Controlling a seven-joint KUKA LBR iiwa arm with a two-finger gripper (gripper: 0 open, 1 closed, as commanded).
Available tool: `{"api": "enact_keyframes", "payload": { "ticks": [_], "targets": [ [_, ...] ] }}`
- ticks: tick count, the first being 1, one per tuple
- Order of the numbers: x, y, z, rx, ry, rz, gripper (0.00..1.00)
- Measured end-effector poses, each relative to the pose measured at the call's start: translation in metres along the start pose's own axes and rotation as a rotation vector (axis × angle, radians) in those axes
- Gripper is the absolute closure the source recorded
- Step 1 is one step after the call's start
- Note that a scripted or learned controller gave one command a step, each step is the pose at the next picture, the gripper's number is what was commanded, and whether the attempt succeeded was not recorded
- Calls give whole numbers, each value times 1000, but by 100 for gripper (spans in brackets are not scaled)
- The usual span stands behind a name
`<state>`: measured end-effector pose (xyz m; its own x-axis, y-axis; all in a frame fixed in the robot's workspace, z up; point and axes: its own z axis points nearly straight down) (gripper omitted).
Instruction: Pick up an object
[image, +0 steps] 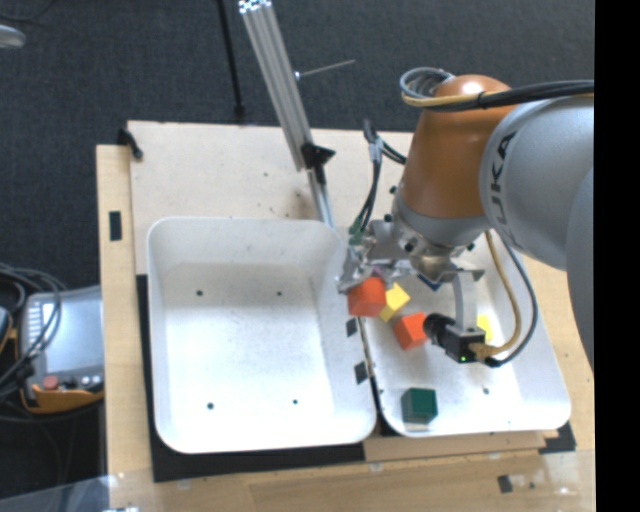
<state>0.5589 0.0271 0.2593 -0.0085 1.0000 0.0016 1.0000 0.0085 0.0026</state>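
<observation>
The grey arm (540, 170), smooth and rounded with a glossy orange band (445, 150) above the wrist, reaches in from the right and hangs over the right bin (530, 400). Its tool (375, 270), a cluster of grey metal parts and cables, sits low at the bin's left wall; whether it is wide or narrow cannot be told from this view.

Just below the tool lies a tight group of small blocks: an orange cube (366, 297) directly under the metal parts, a yellow block (396, 299) touching its right side, and a second orange cube (409, 330) just below that. Whether the tool grips the upper orange cube cannot be told. A dark green cube (420, 404) rests apart, near the bin's front edge. Another bit of yellow (484, 327) shows beside a black fitting (452, 338) with a cable.

The left bin (250, 420) is a shallow white tray with rounded corners, its floor speckled with fine dark marks. Both bins sit on a pale wooden worktop (220, 170). A ribbed aluminium rail (280, 80) slants up from between the bins.
</observation>
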Motion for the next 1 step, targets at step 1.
{"api": "enact_keyframes", "payload": {
  "ticks": [1],
  "targets": [
    [46, -12, 12, 4, -1, 2, 100]
  ]
}}
